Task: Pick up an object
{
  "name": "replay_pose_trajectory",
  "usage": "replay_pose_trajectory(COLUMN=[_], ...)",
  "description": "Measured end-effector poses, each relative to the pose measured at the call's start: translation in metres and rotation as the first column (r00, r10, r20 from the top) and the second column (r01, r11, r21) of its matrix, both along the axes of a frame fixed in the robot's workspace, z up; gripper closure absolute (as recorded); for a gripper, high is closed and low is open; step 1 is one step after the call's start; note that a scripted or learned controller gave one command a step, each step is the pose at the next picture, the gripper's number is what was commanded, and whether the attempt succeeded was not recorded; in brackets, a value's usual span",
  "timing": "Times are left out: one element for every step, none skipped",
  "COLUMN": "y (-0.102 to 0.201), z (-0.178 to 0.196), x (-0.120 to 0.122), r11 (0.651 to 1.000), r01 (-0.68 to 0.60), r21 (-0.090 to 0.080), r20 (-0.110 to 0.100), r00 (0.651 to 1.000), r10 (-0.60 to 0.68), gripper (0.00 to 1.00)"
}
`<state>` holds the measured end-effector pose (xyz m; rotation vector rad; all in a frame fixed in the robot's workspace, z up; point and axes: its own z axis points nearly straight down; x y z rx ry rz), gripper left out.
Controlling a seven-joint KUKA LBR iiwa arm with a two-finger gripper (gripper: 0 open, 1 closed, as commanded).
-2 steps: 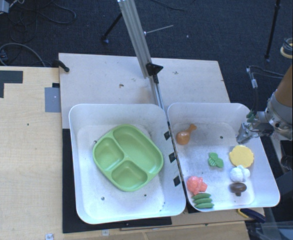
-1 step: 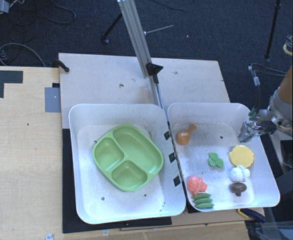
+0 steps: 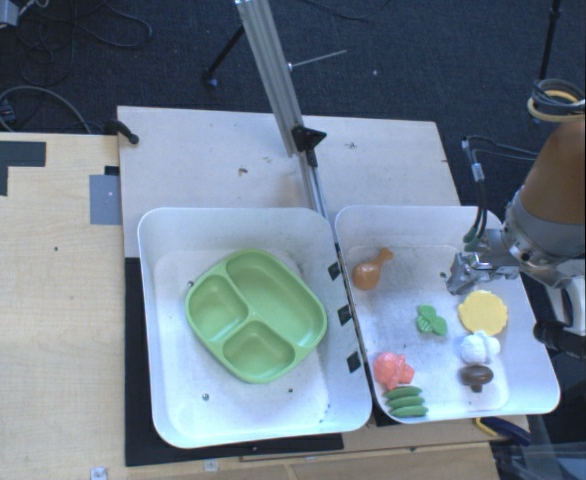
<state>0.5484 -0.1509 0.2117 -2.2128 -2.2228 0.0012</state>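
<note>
Here the pincer [image 3: 460,274], grip state unclear, hovers near the right bin's [image 3: 533,403] far edge.

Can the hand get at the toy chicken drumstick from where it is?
Probably yes. The toy chicken drumstick lies alone in the right bin, apart from the other toys, and the hand sits in the same bin with bare floor between them.

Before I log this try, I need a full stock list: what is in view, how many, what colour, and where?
bins: two, white, side by side
divided plate: one, green, left bin
chicken leg: one, orange-brown, right bin, top left
leaf: one, green, right bin, middle
round disc: one, yellow, right bin
white piece: one, below the disc
mushroom: one, brown, lower right
red piece: one, lower left
pea pods: green, front edge
tool: one, metal, over right bin
</note>
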Motion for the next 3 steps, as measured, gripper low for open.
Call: replay_pose_trajectory(y=[0.054,0.104,0.16], z=[-0.008,-0.014,0.002], x=[-0.009,-0.017,-0.02], r11=[1.0,1.0,1.0], r01=[0.0,0.0,-0.001], r21=[0.0,0.0,-0.002], r20=[-0.001,-0.001,0.003], r00=[1.0,1.0,1.0], r10=[0.0,0.0,0.001], gripper=[1.0,1.0,1.0])
